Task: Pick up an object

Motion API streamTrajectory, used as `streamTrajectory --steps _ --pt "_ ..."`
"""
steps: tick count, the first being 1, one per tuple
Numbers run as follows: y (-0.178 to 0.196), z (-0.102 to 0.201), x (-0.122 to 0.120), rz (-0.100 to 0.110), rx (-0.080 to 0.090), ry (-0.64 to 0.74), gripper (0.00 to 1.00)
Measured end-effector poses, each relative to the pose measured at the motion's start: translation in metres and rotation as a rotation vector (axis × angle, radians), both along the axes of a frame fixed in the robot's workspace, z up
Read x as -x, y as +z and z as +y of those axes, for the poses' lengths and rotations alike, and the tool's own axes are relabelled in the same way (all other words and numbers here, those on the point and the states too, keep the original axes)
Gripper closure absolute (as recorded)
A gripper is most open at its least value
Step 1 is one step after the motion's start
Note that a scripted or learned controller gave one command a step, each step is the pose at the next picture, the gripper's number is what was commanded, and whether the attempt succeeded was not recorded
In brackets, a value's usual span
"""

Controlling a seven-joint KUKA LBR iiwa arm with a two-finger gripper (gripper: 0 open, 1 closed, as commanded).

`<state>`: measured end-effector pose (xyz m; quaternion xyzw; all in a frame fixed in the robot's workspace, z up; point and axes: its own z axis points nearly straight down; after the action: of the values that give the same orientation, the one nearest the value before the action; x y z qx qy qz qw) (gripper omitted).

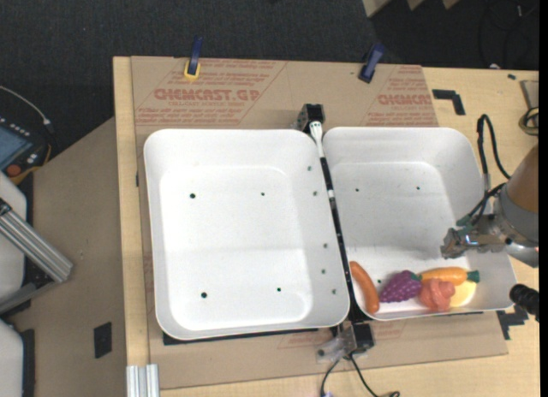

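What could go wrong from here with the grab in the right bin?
The hot dog, grapes, carrot and reddish piece lie packed along the right bin's near wall, so the gripper may nudge neighbours or catch two. Pieces hugging the wall leave little finger room.

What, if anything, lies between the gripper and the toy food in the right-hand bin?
Nothing visible. The gripper hangs just above the carrot, with bare bin floor between; grapes and sausage lie to the side.
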<state>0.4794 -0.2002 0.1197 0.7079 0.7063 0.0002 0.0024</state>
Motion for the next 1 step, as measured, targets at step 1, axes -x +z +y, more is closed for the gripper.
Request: streamTrajectory --steps 1 --pt "0.0 0.0 0.0 0.0 0.0 0.0 0.0"
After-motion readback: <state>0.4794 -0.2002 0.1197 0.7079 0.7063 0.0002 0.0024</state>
